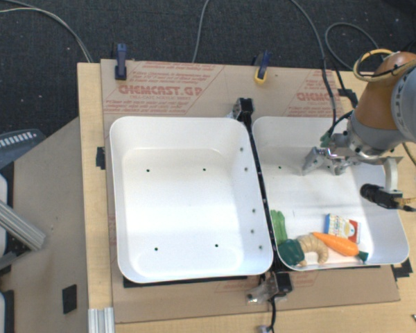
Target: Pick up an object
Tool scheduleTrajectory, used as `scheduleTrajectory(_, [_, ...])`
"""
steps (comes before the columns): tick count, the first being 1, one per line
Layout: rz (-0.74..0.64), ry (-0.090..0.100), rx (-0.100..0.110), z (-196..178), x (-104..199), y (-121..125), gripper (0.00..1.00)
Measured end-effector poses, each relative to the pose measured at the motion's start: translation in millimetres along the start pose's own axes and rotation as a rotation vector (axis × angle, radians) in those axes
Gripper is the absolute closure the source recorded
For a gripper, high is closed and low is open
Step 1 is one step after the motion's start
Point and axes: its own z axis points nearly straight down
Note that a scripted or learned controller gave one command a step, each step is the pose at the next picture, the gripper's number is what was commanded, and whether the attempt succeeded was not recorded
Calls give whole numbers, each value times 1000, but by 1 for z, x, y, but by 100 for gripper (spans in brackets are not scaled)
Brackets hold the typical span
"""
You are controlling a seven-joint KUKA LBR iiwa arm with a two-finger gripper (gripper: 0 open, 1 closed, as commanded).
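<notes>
My gripper (pixel 325 164) hangs over the upper middle of the right bin (pixel 291 155). It is open, its two fingers spread with nothing between them. Along the near edge of that bin lie an orange carrot (pixel 336 243), a tan toy (pixel 313 248), a green piece (pixel 290 249) and a thin green strip (pixel 279 223). A small white, blue and red packet (pixel 341 225) lies just behind the carrot. All of these sit well nearer to the front than the gripper, apart from it.
The left bin (pixel 125 186) lies beside the right one, and their rims meet in the middle. Clamps (pixel 120 60) and cables run along the board's far edge. A black part of the arm (pixel 378 195) juts out at the right bin's right side.
</notes>
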Motion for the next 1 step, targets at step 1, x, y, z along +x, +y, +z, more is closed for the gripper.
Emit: scheduleTrajectory(1, [2,2,5,1,-1,-54,0])
